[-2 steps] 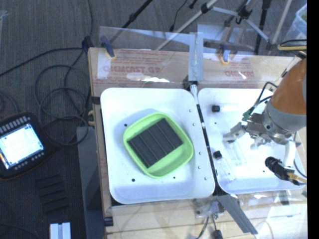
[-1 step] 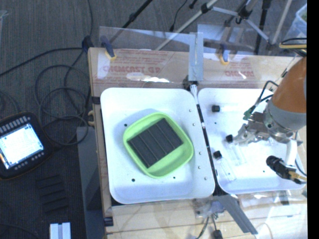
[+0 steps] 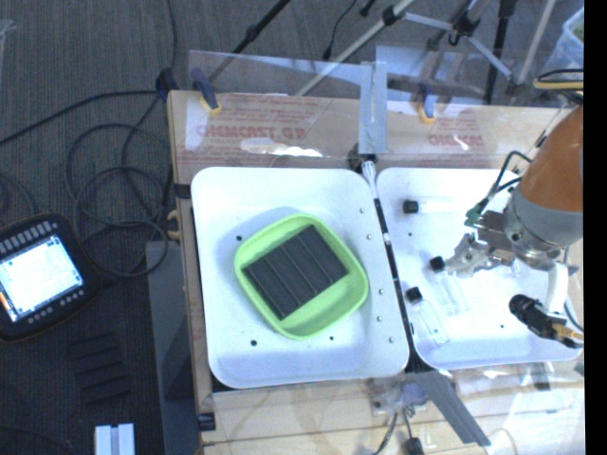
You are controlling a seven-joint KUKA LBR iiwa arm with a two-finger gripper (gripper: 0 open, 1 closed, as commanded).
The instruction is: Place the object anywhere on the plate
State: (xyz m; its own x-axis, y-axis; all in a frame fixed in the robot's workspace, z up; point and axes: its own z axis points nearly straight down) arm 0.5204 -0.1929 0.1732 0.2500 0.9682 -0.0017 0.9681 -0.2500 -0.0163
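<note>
Grey two-finger gripper (image 3: pixel 465 257) low over right white bin (image 3: pixel 493 349); jaw state unclear. Confirm object held, lift clear, centre over green square plate (image 3: pixel 353 287).

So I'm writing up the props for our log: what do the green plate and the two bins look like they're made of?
The green plate looks like moulded plastic, judging by its uniform lime colour and soft rounded rim; its dark ribbed centre could be rubber or plastic. The left bin and right bin look like white plastic with a slight sheen, though painted metal can't be excluded.
</note>
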